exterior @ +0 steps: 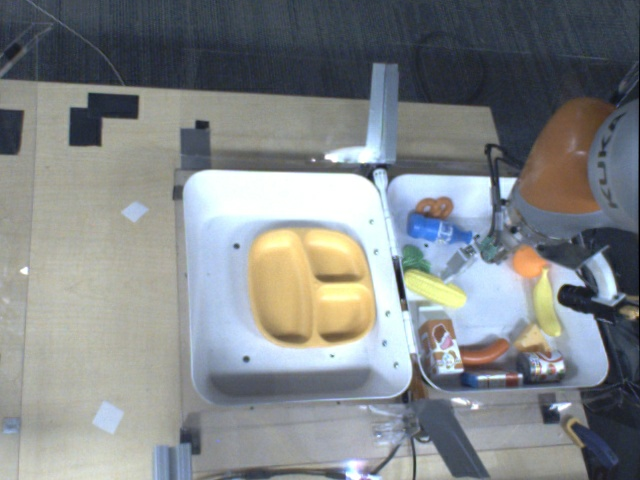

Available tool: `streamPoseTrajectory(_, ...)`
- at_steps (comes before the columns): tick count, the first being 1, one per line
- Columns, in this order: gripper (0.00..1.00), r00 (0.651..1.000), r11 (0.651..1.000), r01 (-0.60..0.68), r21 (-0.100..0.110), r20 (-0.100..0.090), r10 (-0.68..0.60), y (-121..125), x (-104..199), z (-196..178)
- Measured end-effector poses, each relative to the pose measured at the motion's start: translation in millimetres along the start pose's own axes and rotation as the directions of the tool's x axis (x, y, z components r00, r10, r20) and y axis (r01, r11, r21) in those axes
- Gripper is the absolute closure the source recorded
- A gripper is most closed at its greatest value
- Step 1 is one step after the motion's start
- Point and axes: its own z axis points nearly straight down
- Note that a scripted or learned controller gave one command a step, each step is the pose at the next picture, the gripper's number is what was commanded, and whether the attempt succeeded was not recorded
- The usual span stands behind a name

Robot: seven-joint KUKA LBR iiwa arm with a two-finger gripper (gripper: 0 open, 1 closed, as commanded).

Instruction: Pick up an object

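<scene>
The right bin (489, 306) holds several small objects. My gripper (466, 258) hangs low over its middle, just right of a blue bottle (438, 231) and above a yellow corn cob (435, 289). Nothing shows in its grip. An orange ball (527, 262) lies close to its right, with a banana (545, 305) below that. A pretzel (434, 207) sits at the bin's far edge and a green item (415, 260) lies by the left wall. Along the near edge are a brown can (440, 344), a sausage (483, 351), a cheese wedge (532, 340) and a small tin (543, 369).
The left bin (215, 268) holds a yellow divided tray (308, 285) at its centre. A metal post (383, 118) rises behind the wall between the two bins. The arm's orange band (560, 168) covers the right bin's far right corner.
</scene>
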Motion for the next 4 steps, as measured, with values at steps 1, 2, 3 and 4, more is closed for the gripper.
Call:
streamPoseTrajectory(1,0.0,0.945,0.945,-0.328,-0.002,0.003,0.328,-6,-88,36)
streamPoseTrajectory(2,1.0,0.947,0.947,-0.32,-0.012,0.008,0.32,-2,-89,21)
streamPoseTrajectory(3,0.0,0.948,0.948,-0.319,-0.011,0.008,0.319,-2,-89,22)
streamPoseTrajectory(4,0.0,0.909,0.909,-0.416,-0.005,-0.001,0.416,12,-12,34)
